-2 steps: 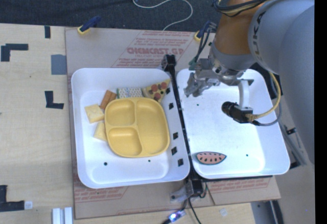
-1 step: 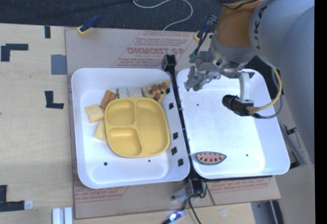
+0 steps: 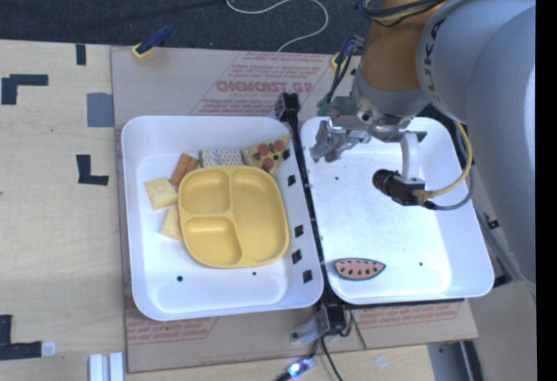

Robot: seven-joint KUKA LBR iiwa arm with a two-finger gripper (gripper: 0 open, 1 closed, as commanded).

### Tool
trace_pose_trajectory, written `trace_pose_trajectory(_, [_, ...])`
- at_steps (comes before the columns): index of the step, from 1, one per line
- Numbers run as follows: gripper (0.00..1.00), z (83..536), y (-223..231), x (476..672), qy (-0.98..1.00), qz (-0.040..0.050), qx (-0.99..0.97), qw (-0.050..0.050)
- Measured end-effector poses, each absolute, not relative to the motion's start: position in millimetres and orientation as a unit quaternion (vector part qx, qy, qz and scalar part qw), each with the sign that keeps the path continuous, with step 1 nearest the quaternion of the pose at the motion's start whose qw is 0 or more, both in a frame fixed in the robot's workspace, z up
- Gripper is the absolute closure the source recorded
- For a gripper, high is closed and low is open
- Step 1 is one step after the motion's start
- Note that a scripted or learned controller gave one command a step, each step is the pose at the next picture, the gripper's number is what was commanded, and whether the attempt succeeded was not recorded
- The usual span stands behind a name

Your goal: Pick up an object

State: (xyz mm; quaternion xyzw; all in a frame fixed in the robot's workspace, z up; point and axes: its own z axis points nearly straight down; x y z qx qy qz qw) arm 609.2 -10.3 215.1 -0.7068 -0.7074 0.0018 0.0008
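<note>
Nearest the front edge of the bench, a flat watermelon slice (image 3: 359,268), red with dark seeds and a green rind, lies on the floor of the right-hand shallow white bin (image 3: 452,270), close to that bin's front wall and well apart from the arm.

Further in, the left-hand shallow white bin (image 3: 144,284) holds a yellow plastic plate with three compartments (image 3: 233,216), resting slightly tilted toward the middle of the bin. Pale yellow cracker-like squares (image 3: 162,194) peek from under its left edge, one orange-brown piece (image 3: 183,168) lies just beside them, and a small cluster of mixed toy food (image 3: 268,153) sits at the plate's far edge against the divider.

Beyond that, the grey arm with its orange band (image 3: 396,40) reaches in from the right and hangs over the far part of the right-hand bin. The two-finger gripper (image 3: 329,143) sits near the divider at that bin's far left corner; from here I cannot tell whether it is wide or narrow, and nothing is visibly held in it. A black cylindrical fitting (image 3: 396,186) with a yellow cable hangs beside the wrist.

Farthest off, a thin white cable (image 3: 278,5) loops across the dark floor.
</note>
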Motion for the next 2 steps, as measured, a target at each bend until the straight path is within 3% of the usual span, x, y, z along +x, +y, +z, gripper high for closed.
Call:
trace_pose_trajectory(1, [1.00, 232, -24, 611.3, -0.707, 0.0003, -0.707, 0.000])
trace_pose_trajectory(2, [1.00, 216, -17, 617.9, -0.708, 0.0015, -0.707, 0.000])
